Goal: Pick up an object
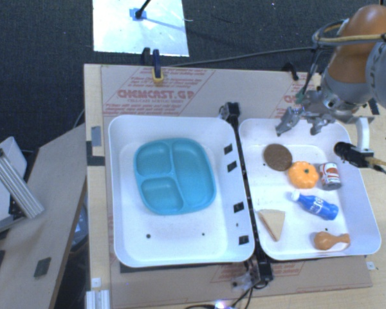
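My gripper [302, 122] hangs over the far edge of the right bin [360, 201], its two fingers spread apart with nothing between them. Just below it in the bin lies a brown round cookie [278, 157]. To the right of the cookie sit an orange pumpkin [303, 174] and a small red and white can [330, 176]. Nearer the front lie a blue bottle [315, 205], a tan sandwich wedge [272, 223] and a brown chicken drumstick [330, 240].
The left bin [125, 237] holds a blue divided plate [174, 176]. Black clips run along the seam between the bins. A blue and yellow clamp [156, 66] stands at the bench's far edge, and cables cross behind the arm.
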Controlling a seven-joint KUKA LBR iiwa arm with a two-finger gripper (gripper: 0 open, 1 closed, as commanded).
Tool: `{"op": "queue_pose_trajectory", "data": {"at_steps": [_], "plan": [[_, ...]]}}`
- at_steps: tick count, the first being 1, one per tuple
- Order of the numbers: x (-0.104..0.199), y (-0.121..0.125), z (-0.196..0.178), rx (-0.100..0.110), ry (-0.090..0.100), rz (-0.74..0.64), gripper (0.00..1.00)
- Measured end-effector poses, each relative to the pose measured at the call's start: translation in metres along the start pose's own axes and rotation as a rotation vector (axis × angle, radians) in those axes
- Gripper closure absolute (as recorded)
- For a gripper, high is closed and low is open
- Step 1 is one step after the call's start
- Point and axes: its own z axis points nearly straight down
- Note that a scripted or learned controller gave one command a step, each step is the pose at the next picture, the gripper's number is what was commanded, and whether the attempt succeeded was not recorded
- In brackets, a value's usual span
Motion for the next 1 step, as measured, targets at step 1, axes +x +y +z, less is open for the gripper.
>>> {"op": "queue_pose_trajectory", "data": {"at_steps": [1], "plan": [[0.0003,0.0028,-0.0086,-0.013,-0.002,-0.002,0.00]]}}
